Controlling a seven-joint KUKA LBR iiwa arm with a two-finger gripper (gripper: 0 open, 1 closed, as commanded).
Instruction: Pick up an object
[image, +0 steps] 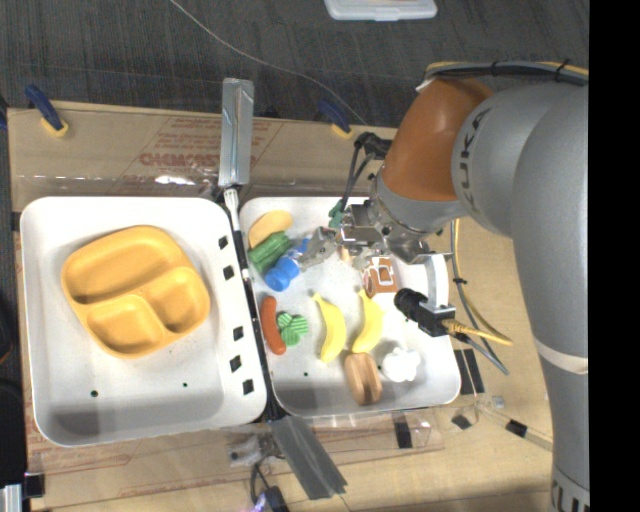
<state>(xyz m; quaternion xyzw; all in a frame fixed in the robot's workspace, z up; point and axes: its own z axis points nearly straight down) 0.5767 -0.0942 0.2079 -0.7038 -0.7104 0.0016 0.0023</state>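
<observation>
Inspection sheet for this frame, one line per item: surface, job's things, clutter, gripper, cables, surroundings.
Surface: two white bins side by side, left bin and right bin, on a cardboard-covered bench.
Job's things: right bin holds two bananas, a sausage, a blue piece, green pieces, a brown bun and a white piece.
Clutter: yellow divided tray in the left bin.
Gripper: gripper low over the right bin's far part; nothing visibly held.
Cables: black cable at the wrist; yellow cable beside the right bin.
Surroundings: blue clamps on the bench edge.

Grey arm (535, 190), orange band (432, 140), black cables
</observation>
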